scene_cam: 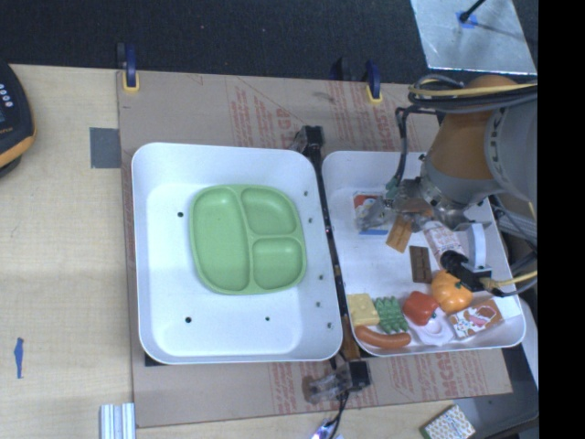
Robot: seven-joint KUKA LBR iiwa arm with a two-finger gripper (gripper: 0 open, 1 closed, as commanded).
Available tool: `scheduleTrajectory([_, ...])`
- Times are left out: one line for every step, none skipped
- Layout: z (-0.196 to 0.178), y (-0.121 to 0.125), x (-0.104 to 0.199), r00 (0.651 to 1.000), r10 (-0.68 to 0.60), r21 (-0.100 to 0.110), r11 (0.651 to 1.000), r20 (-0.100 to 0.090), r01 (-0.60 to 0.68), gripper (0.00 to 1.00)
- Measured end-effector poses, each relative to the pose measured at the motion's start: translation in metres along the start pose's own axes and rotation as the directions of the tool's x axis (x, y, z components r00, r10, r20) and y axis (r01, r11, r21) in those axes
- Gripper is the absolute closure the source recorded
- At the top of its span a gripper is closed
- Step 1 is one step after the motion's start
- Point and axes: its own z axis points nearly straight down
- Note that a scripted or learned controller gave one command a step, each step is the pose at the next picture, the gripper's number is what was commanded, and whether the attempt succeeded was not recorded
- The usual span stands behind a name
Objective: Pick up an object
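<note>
The pincer (395, 210) hangs low over the upper part of the right bin (340, 245); I cannot tell its state. It seems in the reaching step, beside a tan block (399, 236); next calls for a firm closing, then lift.

The desk (64, 273) is pale wood, with a brown cardboard sheet (228, 108) laid over its middle and held at the far edge by two blue-and-yellow clamps (129, 69). A grey tape square (105, 147) sits just left of the sheet. At the left edge lies part of a black and orange device (11, 112). A small blue mark (19, 356) shows low on the left. Beyond the desk is dark carpet with a grey panel (471, 21) at the far right
</note>
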Motion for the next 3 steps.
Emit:
scheduleTrajectory([-0.017,0.002,-0.003,1.000,0.000,-0.004,1.000,0.003,0.000,1.00])
scheduleTrajectory([-0.016,0.002,-0.003,1.000,-0.001,-0.003,1.000,0.003,0.001,0.00])
scheduleTrajectory([0.006,-0.024,-0.007,1.000,0.002,0.005,1.000,0.001,-0.002,0.00])
